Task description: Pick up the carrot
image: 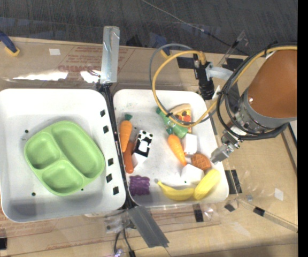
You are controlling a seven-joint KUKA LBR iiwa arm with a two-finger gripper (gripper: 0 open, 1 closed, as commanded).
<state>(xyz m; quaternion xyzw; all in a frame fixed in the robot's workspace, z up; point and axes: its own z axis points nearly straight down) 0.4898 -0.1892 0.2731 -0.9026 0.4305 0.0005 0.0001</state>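
Because the orange-banded arm [269, 90] hides much of the gripper [222, 152], whether it is apart or together cannot be told; just to its left lies a small carrot [176, 149], orange and tapered; farther left, by the right bin's wall [113, 143], lies a longer carrot [125, 138].

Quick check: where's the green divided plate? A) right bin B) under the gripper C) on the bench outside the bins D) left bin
D: the green plate lies in the left bin, while the carrots, banana and other toys sit in the right bin.
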